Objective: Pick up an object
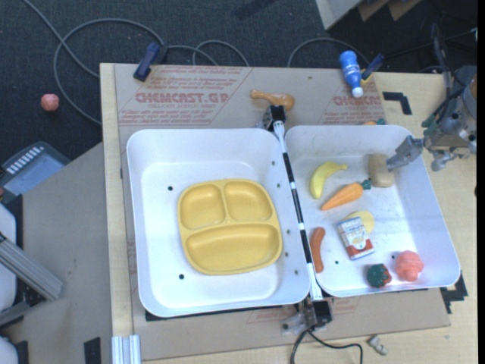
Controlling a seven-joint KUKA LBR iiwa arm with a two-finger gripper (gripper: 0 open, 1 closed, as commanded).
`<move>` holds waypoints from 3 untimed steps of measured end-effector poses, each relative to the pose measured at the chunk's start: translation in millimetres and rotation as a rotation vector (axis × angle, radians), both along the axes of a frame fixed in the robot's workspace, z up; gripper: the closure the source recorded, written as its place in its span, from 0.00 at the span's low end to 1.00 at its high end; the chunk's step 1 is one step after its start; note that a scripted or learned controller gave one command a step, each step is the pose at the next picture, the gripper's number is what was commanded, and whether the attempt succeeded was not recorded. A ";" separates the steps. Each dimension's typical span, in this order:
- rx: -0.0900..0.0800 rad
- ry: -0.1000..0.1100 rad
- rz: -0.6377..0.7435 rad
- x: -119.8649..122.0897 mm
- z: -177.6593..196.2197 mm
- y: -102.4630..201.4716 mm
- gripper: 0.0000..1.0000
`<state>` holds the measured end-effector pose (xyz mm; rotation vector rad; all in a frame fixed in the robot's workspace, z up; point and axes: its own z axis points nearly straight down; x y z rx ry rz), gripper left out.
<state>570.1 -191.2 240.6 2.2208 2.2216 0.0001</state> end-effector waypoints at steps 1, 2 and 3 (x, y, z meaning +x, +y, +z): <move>0.000 0.001 0.001 55.8 -108.3 -16.7 0.00; 0.002 0.002 0.001 50.3 -156.4 1.4 0.00; 0.000 -0.002 0.001 51.4 -145.2 1.3 1.00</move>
